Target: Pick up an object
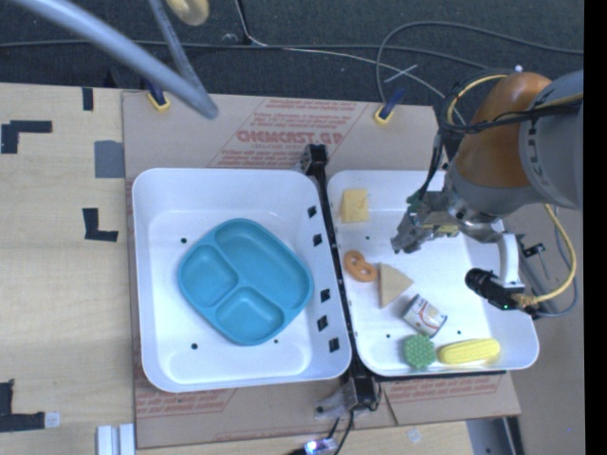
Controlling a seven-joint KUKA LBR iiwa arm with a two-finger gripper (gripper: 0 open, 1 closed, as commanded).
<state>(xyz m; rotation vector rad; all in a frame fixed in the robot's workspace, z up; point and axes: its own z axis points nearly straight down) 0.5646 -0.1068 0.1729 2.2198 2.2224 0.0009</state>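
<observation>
The arm [517, 150] is reaching in from three o'clock, its orange band sitting above the wrist, and the gripper [406, 239] is hanging over the right bin [524, 347], toward that bin's upper middle. I cannot tell from here whether it is spread or closed, as the dark tips are blurring together; nothing is showing between them.

Inside the right bin, a pale yellow cheese block [355, 206] is lying at about eleven o'clock, well apart from the gripper. An orange ring-shaped piece [358, 266] is sitting at nine o'clock near the divider, and a tan wedge [393, 283] is lying just beside it, toward the bin's middle. At five o'clock from the wedge a small can [424, 315] is lying tilted on its side. Along the bin's six o'clock wall a green bumpy ball [417, 352] is resting just beside a yellow corn cob [468, 352].

In the left bin [156, 339] a blue divided plate [245, 280] is lying flat near the middle.
</observation>
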